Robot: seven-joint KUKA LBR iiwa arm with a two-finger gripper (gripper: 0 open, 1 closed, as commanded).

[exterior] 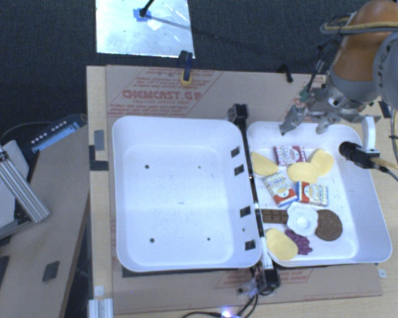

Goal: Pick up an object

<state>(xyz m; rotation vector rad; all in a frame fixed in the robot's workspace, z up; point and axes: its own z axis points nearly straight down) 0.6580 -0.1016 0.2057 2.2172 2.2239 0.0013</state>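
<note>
The right bin (368, 204) holds the loose objects. Several flat yellow pieces lie in it, one (304, 172) near the middle. Three small red-and-white cartons (289, 154) (279, 188) (312, 192) lie among them. Nearer the front are a round brown cookie (329, 224), a white fried-egg shape (302, 220), a brown chocolate bar (274, 215) and a purple bunch of grapes (302, 242). My gripper (306, 124) hangs over the bin's far edge, above the carton at the back. Its two fingers stand apart and open, with nothing between them.
The left bin (179, 197) sits beside the right one, joined along a black hinged divider (247, 177). Both rest on a cardboard sheet (166, 91). A black cable and white part (361, 152) reach over the right bin's far right side. A metal plate (144, 18) lies beyond the bench.
</note>
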